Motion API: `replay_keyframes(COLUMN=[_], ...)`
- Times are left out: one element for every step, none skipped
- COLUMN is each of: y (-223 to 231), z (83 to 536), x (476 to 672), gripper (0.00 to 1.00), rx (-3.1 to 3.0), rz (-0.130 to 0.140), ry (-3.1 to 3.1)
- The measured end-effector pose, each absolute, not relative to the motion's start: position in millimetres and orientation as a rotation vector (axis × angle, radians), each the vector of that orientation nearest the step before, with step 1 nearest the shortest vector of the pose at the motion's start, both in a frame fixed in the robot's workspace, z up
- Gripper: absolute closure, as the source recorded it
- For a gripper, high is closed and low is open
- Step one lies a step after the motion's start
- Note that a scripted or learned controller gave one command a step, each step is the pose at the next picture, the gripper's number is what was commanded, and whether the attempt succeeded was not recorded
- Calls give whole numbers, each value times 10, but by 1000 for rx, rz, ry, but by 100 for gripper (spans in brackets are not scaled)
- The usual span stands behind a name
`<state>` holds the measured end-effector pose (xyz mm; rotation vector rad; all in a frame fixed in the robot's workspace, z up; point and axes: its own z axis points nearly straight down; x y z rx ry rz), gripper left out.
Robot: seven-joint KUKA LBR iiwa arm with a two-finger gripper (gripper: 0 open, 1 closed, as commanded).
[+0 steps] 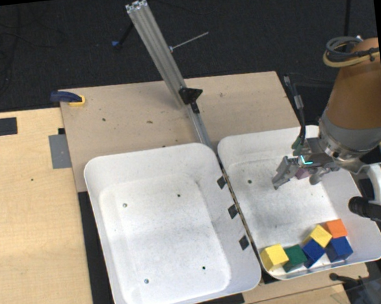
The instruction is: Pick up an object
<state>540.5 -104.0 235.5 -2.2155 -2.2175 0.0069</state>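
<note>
Near front corner of the right bin [240,150]: cluster of small blocks, touching or nearly so — yellow block [275,255], green block [294,257], blue block [314,252], second yellow block [320,236], dark blue block [339,249], orange block [335,228]. Farther back, over the same bin's bare middle and well apart from the cluster, the gripper [296,171] hangs with fingers spread, nothing between them. Left bin [103,171] sits beside the right bin, and a slanted aluminium rail [156,42] rises behind the seam between them.

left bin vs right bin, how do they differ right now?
The right bin holds a cluster of coloured blocks at its near edge; the left bin does not. The gripper hangs over the right bin, not over the left bin. Both are shallow, white and side by side.
</note>
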Motion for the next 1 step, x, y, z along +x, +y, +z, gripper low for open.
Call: replay_keyframes(y=[-1058], z=[2374], x=[5411], gripper=[0], rx=[-2223], rz=[2], ry=[-2215])
